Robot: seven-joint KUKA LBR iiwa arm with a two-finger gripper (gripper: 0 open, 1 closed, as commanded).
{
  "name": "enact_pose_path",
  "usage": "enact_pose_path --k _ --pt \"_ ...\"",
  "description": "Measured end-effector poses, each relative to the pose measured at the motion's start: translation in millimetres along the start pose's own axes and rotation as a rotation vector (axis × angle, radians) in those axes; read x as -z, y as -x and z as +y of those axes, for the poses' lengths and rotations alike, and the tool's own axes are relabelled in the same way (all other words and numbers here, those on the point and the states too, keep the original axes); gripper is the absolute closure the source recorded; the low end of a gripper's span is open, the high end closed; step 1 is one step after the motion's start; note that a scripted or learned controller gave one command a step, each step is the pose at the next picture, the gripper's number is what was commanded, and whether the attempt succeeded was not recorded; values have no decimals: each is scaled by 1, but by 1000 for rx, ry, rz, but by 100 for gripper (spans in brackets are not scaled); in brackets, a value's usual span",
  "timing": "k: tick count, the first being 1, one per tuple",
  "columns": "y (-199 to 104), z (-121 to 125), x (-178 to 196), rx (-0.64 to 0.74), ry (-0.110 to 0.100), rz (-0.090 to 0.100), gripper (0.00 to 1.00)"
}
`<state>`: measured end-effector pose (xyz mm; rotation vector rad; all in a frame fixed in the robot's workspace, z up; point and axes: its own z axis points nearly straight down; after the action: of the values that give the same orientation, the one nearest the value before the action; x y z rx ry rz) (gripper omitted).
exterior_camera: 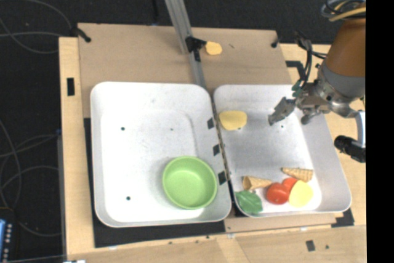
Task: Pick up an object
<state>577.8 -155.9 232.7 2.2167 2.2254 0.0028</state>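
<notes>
Your nearest candidate, the pale yellow piece (233, 120), lies in the right bin (326, 157) just left of the gripper (289, 113), apart from it. The fingers look spread with nothing between them, though the view is coarse. Below the gripper sit two cones (298, 173), a red piece (277, 193), a yellow piece (301, 194) and a green leaf (249, 201). Farther left, a green bowl (189, 182) rests in the left bin (141, 114).

Two white bins (154, 151) sit side by side on the counter (246, 58). One green bowl (189, 182). Two ice-cream cones (298, 173). One red item (278, 193), one green leaf-shaped piece (249, 201), and three pale yellow pieces (233, 120) are also present.
</notes>
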Motion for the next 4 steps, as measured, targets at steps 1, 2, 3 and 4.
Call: enact_pose_path --k 1,2,3,4 --pt "0 0 0 0 0 1 0" --pt "3 -7 -62 -5 -7 -3 0" --pt "5 -4 -104 -6 -5 -3 0" --pt "7 -5 -133 -7 -4 -4 0"
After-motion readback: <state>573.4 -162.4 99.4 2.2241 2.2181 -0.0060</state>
